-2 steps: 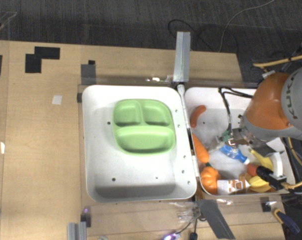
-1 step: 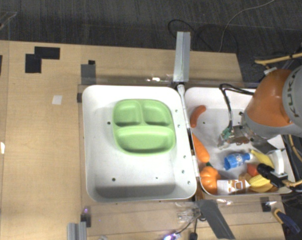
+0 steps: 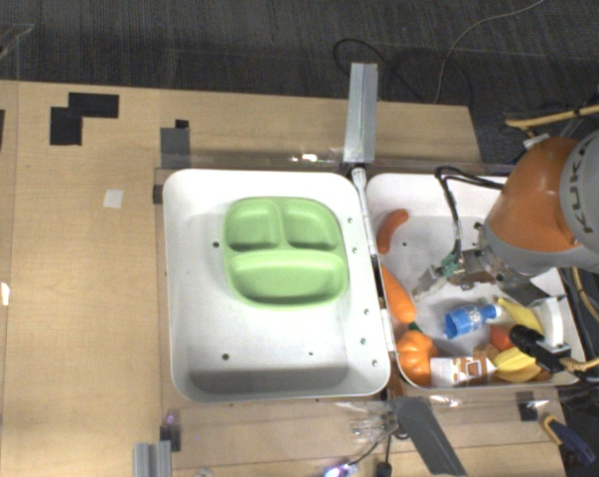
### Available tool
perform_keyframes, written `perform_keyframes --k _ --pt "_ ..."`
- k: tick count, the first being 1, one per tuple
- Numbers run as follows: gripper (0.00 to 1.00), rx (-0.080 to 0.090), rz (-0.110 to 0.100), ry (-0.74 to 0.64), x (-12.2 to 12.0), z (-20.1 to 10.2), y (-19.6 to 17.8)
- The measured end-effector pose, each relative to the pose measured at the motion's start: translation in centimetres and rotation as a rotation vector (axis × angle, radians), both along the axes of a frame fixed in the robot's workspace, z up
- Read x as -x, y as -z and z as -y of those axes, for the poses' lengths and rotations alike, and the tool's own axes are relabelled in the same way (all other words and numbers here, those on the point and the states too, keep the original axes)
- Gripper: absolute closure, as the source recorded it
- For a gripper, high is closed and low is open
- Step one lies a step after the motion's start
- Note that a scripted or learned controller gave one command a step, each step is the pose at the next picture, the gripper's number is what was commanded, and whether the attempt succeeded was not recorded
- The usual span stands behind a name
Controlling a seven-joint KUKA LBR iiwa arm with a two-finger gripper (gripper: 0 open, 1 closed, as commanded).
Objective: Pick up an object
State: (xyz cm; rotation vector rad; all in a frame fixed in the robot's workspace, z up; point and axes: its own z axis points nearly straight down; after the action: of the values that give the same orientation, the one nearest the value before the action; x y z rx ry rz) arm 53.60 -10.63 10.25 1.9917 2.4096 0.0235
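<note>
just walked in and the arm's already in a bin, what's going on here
A grey and orange robot arm reaches from the right into the right bin, its gripper low over the white floor just above a blue bottle. Nothing is visibly held. Around it lie a sausage, a carrot and a banana. The left bin holds a green divided tray.

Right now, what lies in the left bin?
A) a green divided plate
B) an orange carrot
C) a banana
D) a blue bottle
A: the green divided plate lies alone in the left bin, while the blue bottle, banana and carrot lie in the right bin.
</note>
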Motion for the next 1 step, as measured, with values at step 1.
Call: perform_keyframes --k 1 --pt "0.00 0.002 -0.008 0.074 -7.20 -0.81 1.29"
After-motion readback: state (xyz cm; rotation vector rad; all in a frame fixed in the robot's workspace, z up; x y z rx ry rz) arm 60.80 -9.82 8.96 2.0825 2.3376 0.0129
